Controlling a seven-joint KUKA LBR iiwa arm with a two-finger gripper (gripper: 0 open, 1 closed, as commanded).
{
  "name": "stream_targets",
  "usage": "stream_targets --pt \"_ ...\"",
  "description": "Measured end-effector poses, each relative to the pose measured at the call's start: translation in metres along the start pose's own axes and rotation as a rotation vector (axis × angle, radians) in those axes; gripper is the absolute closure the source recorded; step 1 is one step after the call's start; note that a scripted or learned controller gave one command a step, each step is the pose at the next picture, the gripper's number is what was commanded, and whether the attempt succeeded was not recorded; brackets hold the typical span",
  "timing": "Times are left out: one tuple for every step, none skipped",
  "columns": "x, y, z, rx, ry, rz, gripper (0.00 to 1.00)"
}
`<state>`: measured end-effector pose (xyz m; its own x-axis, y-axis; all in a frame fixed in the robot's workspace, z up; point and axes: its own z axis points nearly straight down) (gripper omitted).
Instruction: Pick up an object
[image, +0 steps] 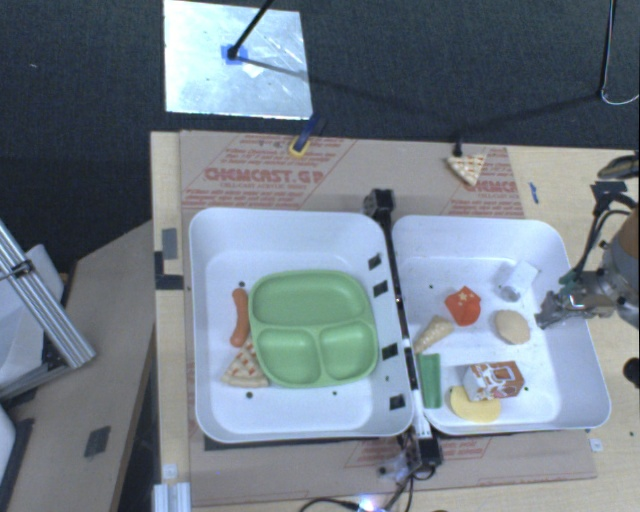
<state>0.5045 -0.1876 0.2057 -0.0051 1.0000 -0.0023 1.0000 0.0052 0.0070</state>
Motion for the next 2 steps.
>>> stream_targets --pt "0.000 0.002 -0.020 0.002 0.000 0.000 1.00" --pt "0.063 -0.001 -0.018 0.006 0.004 -0.005 1.00"
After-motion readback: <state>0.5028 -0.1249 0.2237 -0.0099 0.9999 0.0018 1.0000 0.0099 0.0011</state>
